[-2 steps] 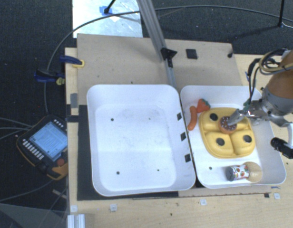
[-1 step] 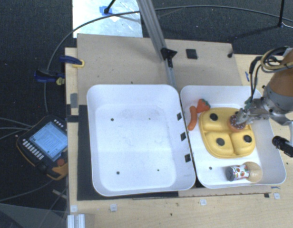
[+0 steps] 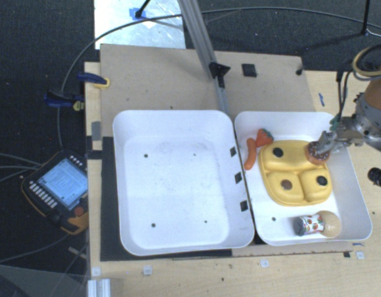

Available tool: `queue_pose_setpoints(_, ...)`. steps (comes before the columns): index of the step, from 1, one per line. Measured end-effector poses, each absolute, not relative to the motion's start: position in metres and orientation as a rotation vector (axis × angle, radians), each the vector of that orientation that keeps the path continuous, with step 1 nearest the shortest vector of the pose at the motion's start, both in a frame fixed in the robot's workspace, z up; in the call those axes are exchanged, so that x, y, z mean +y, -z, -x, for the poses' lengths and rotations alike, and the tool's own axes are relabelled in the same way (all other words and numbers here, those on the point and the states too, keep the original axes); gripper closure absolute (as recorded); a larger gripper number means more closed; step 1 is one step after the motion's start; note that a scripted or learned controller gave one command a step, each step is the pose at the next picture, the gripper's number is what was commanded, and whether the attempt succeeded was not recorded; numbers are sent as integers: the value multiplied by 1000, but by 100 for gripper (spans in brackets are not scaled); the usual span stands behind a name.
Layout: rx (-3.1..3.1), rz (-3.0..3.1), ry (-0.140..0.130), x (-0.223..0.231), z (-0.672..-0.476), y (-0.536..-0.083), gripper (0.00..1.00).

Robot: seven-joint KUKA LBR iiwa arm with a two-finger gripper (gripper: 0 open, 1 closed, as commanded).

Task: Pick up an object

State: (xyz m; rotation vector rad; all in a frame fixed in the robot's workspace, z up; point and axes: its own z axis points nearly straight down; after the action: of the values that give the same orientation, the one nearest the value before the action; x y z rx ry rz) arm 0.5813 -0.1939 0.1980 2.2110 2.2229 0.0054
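- The grey metal gripper (image 3: 322, 146) sits over the right white plastic bin (image 3: 361, 193); its finger state cannot be told.
- Just beside it: 1 small round brown object (image 3: 315, 154) on 1 yellow moulded toy (image 3: 294, 171).
- Also inside: 1 orange carrot-shaped toy (image 3: 253, 147), 1 small can (image 3: 308, 226).
- 2 bins total.

Arm reaches in from right, end effector (image 3: 323, 146) lowered.

Single fixed camera above the bench (image 3: 196, 85), slanted downward, both white bins (image 3: 172, 184) framed, moderately distant
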Motion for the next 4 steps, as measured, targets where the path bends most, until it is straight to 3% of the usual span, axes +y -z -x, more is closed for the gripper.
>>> queue_pose_setpoints(2, 2225, -2209, -6, -196, -595, -298, 100)
queue_pose_setpoints(4, 2231, -2211, -2, -87, -586, -296, 100)
